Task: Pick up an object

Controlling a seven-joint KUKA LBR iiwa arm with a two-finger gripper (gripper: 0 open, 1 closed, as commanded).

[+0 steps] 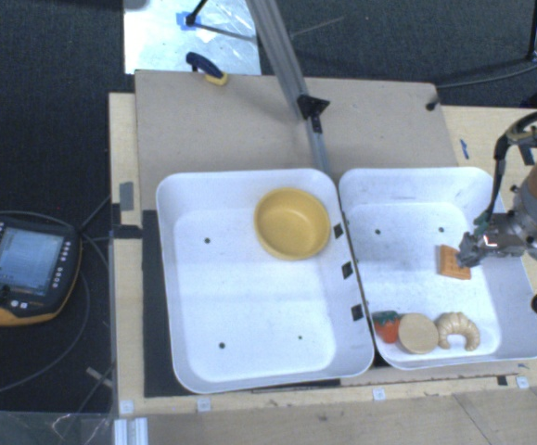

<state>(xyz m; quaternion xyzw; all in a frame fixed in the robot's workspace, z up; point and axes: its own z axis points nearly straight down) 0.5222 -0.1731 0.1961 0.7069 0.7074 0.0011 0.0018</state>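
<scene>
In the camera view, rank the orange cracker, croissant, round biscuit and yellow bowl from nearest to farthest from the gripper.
1. Orange cracker, right beside the gripper, right bin.
2. Croissant, right bin's near edge.
3. Round biscuit, left of the croissant.
4. Yellow bowl, left bin.

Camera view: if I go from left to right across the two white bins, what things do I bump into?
Yellow bowl → red toy → round tan disc → orange cracker → gripper.
</scene>
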